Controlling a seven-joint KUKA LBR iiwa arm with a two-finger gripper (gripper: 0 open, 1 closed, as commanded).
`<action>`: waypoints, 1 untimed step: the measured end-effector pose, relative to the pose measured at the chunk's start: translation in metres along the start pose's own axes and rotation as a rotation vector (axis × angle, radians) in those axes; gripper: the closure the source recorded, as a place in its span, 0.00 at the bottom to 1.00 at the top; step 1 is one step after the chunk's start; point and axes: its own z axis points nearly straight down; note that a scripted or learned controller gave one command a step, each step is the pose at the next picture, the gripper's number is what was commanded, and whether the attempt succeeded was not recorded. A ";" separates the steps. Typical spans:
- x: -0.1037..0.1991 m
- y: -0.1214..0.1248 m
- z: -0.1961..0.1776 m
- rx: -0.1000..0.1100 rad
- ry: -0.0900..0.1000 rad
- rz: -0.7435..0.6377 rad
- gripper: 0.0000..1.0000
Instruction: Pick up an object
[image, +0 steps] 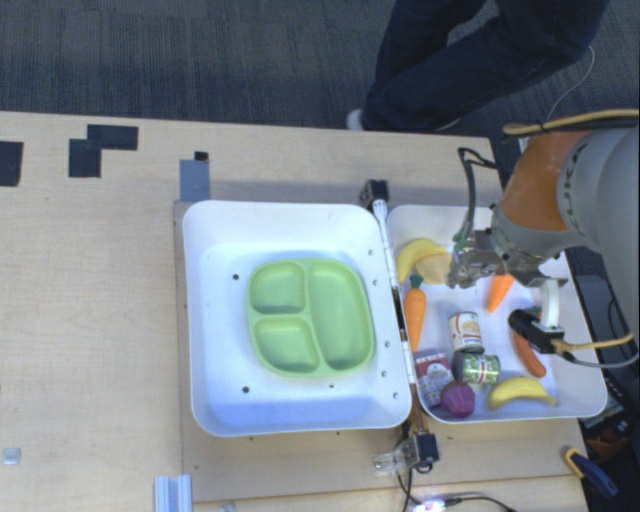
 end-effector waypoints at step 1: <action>0.000 0.000 0.000 0.000 0.000 0.000 0.00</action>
